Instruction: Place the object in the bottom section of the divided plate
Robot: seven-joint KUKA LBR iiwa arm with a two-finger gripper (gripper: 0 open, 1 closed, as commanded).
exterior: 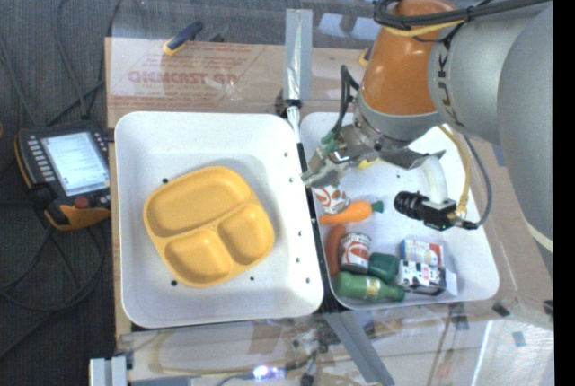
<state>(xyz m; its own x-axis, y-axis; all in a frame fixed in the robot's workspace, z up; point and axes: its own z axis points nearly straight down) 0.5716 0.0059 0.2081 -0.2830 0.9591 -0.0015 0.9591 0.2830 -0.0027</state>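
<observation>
Camera view: the arm (467,61) looms over the right bin (476,276); the yellow divided plate (208,224) sits in the left bin (135,285). Fingers (331,162) hover above a small can (331,198) beside the carrot (346,214) — can't tell their spread.

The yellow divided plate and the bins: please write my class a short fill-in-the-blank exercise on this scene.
1. The yellow divided plate lies in the ____ bin.
2. The plate has ____ sections.
3. The toy carrot lies in the ____ bin.
4. The gripper hangs over the right bin's ____ edge, near the wall between the bins.

Missing words: left; three; right; left
</observation>
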